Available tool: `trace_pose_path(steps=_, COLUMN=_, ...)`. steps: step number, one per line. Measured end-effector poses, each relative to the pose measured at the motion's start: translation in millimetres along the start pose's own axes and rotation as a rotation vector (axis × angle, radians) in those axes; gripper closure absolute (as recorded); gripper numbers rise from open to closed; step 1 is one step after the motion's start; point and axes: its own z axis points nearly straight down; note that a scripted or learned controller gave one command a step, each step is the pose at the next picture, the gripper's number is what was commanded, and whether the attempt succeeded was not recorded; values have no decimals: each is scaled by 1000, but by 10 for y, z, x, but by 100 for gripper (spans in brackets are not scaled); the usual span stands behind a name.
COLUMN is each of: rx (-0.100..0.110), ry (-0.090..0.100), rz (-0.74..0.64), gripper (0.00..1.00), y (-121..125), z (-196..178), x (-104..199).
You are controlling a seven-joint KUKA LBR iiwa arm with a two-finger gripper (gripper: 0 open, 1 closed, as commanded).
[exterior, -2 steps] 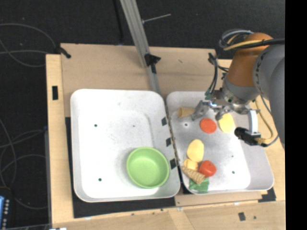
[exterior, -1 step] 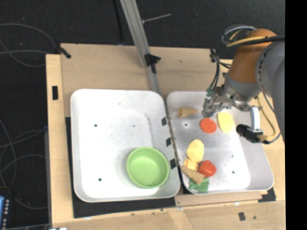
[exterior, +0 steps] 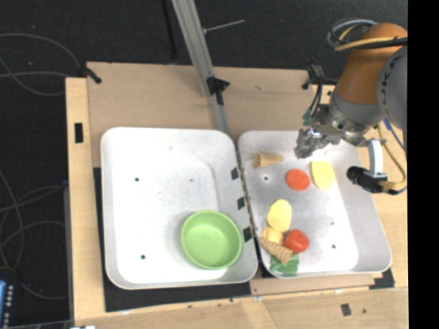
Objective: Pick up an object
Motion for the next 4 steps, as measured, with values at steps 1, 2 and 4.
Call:
trace_pose_path(steps=1, rx=1, ry=0, rz=0, gripper=100, y=13, z=-246, x=-6)
trace_pose_path(steps=2, rx=4, ry=2, rz=-4, gripper=100, y=-23, z=-317, x=583)
trace_pose_path(steps=4, rx=6, ry=3, rz=-5, gripper=100, y=-389, z=-447, x=1546)
